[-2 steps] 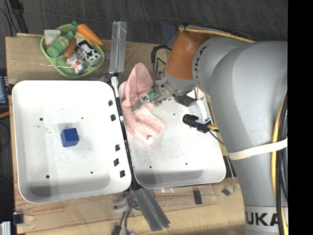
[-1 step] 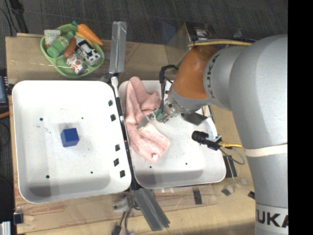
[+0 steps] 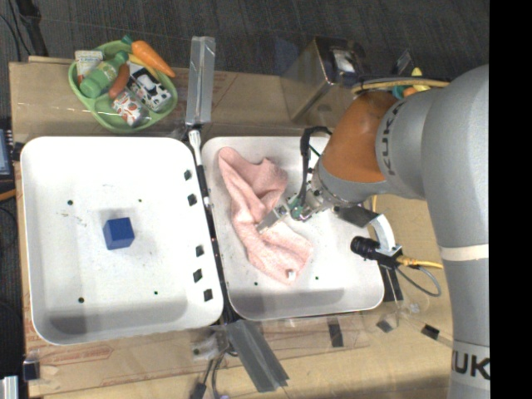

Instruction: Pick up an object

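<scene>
A crumpled pink cloth (image 3: 258, 214) lies in the right bin (image 3: 349, 293), running from its back left corner toward the middle. My gripper (image 3: 274, 216) reaches in from the right and its metal fingers rest on the cloth's middle fold. The fingers look close together with cloth bunched at their tips, but I cannot tell whether fabric is pinched between them. A small blue cube (image 3: 119, 232) sits alone in the left bin (image 3: 50, 306), far from the gripper.
A green bowl (image 3: 122, 81) with toy food, a carrot among it, stands behind the left bin on the bench. The divider between the bins carries several black clips (image 3: 199, 252). The grey arm covers the right bin's right side.
</scene>
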{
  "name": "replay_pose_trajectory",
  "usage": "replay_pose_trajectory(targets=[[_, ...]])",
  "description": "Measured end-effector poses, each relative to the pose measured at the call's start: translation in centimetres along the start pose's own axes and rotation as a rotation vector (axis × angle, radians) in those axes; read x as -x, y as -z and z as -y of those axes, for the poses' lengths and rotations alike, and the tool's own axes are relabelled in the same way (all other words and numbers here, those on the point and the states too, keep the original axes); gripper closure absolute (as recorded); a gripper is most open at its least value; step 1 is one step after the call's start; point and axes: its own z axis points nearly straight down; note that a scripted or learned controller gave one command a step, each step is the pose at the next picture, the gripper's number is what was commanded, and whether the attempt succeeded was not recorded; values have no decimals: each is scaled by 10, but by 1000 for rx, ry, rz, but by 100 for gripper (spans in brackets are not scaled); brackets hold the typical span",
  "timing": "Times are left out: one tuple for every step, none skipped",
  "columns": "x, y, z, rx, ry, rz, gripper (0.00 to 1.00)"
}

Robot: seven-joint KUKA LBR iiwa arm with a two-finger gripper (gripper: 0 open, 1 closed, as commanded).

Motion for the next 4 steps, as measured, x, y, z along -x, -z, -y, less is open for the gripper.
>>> replay_pose_trajectory(targets=[[5, 1, -89, 2, 76, 1, 0], [-34, 0, -10, 0, 89, 0, 0], [-58, -1, 23, 0, 72, 0, 0], [-85, 100, -12, 3, 126, 3, 0]])
